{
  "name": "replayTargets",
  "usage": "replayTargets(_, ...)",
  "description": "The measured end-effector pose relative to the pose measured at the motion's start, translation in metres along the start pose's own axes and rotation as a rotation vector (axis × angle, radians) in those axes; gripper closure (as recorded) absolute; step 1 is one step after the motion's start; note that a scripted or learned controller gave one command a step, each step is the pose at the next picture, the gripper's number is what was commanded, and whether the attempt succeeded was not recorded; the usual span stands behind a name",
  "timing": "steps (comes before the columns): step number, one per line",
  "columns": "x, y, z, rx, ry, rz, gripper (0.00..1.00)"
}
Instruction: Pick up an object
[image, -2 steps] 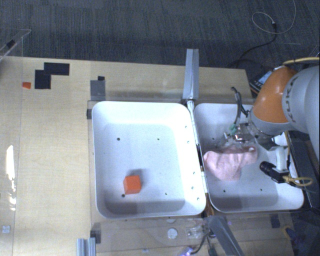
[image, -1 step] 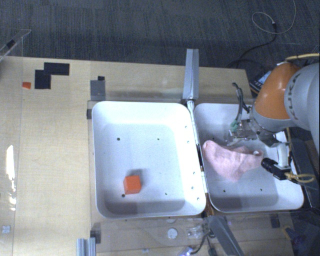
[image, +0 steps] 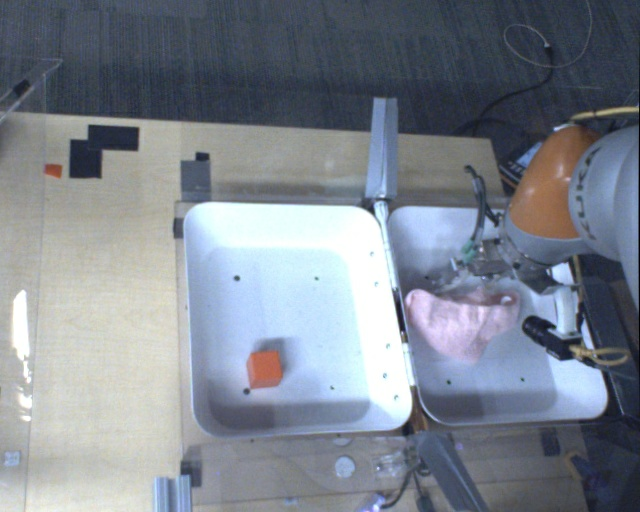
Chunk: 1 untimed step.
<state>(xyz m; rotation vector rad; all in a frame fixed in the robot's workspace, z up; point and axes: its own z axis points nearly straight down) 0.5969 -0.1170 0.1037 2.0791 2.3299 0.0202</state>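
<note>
Camera view: end effector (image: 478, 262) above pink cloth (image: 460, 322), grip state unclear; soft, limp, so pinch a fold.

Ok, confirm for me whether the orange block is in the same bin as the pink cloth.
No, the orange block lies in the left bin, while the pink cloth lies in the right bin.

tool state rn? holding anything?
Tool: over the pink cloth in the right bin; open or closed cannot be told, no grip visible.
</note>
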Motion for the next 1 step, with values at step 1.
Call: replayTargets(1, -0.0462, -0.0427, 0.0125, 0.007, 0.001, -0.153, 0.00)
